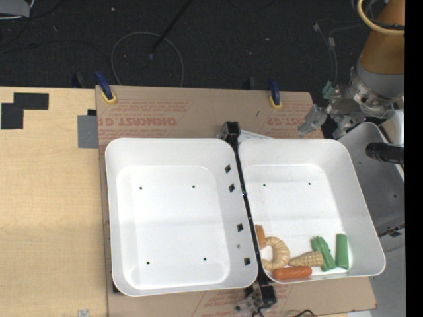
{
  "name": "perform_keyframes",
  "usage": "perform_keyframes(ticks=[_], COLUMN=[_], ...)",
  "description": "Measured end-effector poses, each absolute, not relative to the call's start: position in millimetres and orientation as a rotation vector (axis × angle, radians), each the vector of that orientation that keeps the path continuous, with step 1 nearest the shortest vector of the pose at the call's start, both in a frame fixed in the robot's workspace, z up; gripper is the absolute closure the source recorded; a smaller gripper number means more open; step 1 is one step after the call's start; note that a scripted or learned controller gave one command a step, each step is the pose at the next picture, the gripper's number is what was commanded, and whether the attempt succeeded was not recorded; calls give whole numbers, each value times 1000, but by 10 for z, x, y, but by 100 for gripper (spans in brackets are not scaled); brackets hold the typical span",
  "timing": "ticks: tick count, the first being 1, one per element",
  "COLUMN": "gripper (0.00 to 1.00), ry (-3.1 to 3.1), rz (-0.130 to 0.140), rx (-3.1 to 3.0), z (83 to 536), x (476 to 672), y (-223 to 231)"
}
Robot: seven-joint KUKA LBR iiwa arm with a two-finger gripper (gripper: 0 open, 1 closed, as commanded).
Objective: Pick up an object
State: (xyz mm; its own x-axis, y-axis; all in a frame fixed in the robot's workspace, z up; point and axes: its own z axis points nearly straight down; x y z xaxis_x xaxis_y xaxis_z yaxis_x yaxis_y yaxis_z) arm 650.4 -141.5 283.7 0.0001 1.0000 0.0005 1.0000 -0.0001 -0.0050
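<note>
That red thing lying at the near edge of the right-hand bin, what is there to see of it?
The red piece is a small, smooth, sausage-shaped item with rounded ends, glossy like plastic toy food. It lies flat and nearly level along the near wall of the right bin, at the bottom of a little heap. A pale ridged curl and a tan cone-like piece rest just above it, seemingly touching it.

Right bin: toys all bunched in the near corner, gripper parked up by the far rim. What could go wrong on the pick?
1. The toys touch and overlap, so the gripper may close on two or knock one aside.
2. They lie against the right bin wall and the divider, so a finger could strike the rim.
3. The orange piece hugs the near wall, leaving little room.
</note>
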Motion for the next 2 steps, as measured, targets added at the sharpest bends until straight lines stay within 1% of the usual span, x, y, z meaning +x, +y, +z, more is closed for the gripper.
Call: perform_keyframes(ticks=[1, 2], gripper=[0, 0], ry=[-2222, -2219], rz=[0, 4], rx=[-2221, -2219], z=[2864, 2379], x=[6511, 6518], y=[-1415, -1327])
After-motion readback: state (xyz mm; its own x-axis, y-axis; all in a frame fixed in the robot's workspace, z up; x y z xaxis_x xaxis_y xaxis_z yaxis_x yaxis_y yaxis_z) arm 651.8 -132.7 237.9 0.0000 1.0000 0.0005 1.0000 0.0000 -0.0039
